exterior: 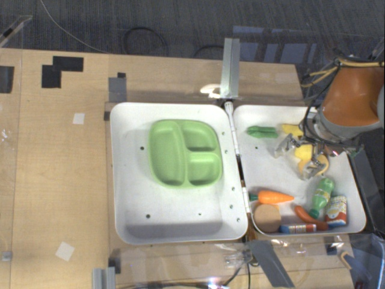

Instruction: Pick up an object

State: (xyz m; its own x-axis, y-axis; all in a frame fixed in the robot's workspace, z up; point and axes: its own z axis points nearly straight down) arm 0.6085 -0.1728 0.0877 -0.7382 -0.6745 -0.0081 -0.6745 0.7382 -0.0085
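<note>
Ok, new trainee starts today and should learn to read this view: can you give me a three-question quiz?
1. True or false: the green divided plate lies in the left bin.
2. Which lies nearest the orange carrot? A) the green bottle B) the tan round piece C) the green pod
3. Fill in: the gripper is over the ___ bin, at a yellow item.

Key: 1 true; 2 B; 3 right.

Colours on the bench
Green divided plate in white left bin; orange carrot, green bottle lower right.
</note>
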